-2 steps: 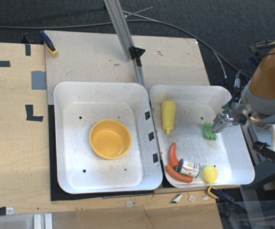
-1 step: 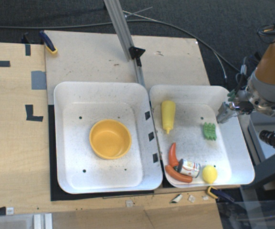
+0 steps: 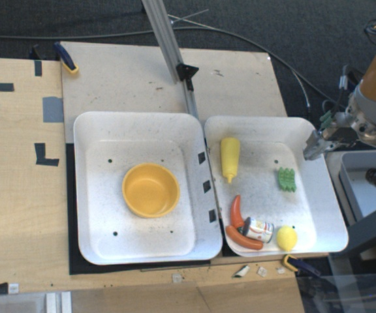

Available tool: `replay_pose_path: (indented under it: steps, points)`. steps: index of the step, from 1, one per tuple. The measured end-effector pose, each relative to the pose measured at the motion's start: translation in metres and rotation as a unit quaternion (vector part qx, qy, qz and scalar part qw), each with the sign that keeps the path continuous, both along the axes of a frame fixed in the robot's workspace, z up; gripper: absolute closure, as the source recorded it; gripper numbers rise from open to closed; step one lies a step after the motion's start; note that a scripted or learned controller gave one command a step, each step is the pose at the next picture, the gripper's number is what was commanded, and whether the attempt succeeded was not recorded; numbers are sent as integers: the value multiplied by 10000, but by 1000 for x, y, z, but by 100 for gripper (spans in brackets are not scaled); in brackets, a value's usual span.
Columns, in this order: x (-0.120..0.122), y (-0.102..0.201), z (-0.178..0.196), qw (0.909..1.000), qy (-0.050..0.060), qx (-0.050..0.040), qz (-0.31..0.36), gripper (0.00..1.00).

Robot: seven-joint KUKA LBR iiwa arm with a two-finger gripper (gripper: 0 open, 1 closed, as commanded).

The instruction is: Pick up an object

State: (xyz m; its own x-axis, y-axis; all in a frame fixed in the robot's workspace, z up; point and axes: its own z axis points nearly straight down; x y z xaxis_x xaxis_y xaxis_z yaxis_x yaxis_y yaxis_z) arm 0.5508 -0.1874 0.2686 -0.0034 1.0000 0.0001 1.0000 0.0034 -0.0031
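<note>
Two white bins on the bench (image 3: pixel 136 90). Left bin (image 3: pixel 90 175): one yellow bowl (image 3: pixel 151 189), centred. Right bin (image 3: pixel 318 201): yellow bottle (image 3: pixel 230 158), green block (image 3: pixel 286 179), red pepper (image 3: pixel 237 210), sausage (image 3: pixel 243 238), small can (image 3: pixel 260 228), lemon (image 3: pixel 286 238), the last four crowded at the near edge. Hand (image 3: pixel 313 146): at the right bin's far right rim, carrying nothing; whether spread or closed, cannot tell. Green block lies nearest, likely easiest to pick.

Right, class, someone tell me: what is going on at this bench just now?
A grey robot arm's gripper sits over the right rim of the right white bin, holding nothing visible. That bin contains a yellow squeeze bottle, a green ridged block, a red chilli pepper, an orange hot dog, a small labelled can and a yellow lemon. The left white bin holds a yellow bowl. Nothing has been picked up.
</note>
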Motion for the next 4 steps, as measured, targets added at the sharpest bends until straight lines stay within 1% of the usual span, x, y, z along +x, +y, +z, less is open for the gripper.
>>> replay_pose_path:
  steps: [2,4]
  points:
    - [-6,113,-40,10000,54,11,22,100]
    - [-4,212,-33,10000,38,1,24,100]
